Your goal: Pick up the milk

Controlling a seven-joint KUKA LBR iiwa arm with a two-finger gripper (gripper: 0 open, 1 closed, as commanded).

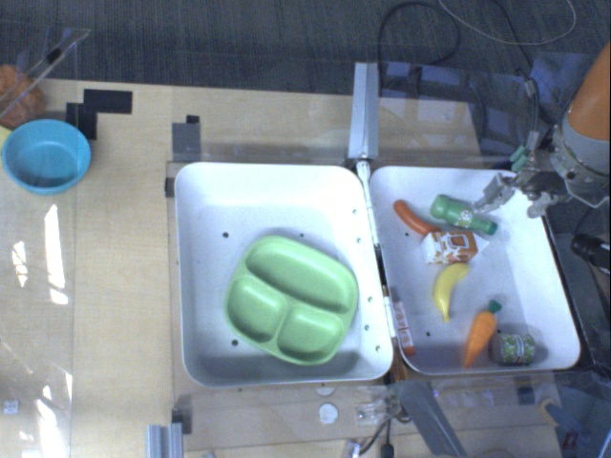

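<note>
The milk (451,247), a small carton, lies flat mid-way in the right bin (563,346), touching the banana (449,289) and hemmed by sausage (413,218) and green bottle (464,214), a tight spot to grasp. The pincer (516,191) hovers over the far rim, fingers apart and holding nothing; the carton's print is unreadable.

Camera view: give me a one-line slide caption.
Gripper hovers at the right bin's far edge; milk carton lies untouched among toy food.

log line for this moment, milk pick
gripper above right bin's far edge | milk lying between sausage, green bottle, banana | not grasped
</note>
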